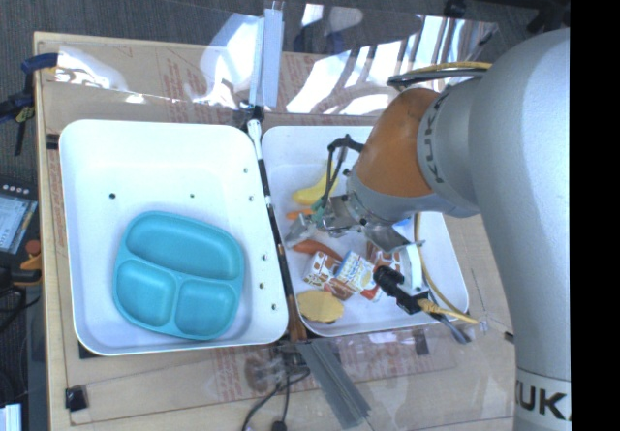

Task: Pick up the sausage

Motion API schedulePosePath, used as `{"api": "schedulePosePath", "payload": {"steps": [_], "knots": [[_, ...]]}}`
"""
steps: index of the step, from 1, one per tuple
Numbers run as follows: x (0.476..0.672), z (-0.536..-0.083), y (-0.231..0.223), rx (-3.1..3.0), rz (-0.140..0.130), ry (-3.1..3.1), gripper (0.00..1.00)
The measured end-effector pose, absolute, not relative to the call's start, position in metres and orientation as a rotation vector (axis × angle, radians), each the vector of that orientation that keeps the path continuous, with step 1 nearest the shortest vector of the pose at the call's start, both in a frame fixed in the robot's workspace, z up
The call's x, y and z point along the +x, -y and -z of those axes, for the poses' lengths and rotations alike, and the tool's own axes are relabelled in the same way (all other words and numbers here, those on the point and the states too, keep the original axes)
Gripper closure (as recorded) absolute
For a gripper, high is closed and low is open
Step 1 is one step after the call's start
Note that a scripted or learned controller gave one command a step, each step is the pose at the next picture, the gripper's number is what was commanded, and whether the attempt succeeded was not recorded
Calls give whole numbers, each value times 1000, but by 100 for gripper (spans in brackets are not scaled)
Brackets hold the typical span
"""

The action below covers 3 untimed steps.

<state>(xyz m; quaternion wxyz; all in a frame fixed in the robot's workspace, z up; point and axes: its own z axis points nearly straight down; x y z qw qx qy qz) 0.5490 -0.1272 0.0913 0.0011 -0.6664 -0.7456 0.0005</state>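
Observation:
The sausage (317,248) is a short orange-red piece lying in the left part of the right bin (291,153). My gripper (320,217) hangs low just above and slightly behind it, reaching down from the orange band of the arm (402,153). The arm's wrist covers the middle of the right bin and hides the gripper's tip. I cannot see whether it touches the sausage.
A yellow item (312,193) lies behind the gripper. A printed carton (341,271) and a round yellow piece (321,306) lie in front of the sausage. A blue compartment plate (179,274) sits in the left bin (145,153). Cables hang at the right bin's front right.

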Motion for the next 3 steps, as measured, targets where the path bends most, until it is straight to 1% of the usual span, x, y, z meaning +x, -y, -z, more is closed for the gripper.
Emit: {"api": "schedulePosePath", "payload": {"steps": [2,3], "knots": [[480,-97,112,-2012,-4,2446,0],[480,-97,112,-2012,-4,2445,0]]}}
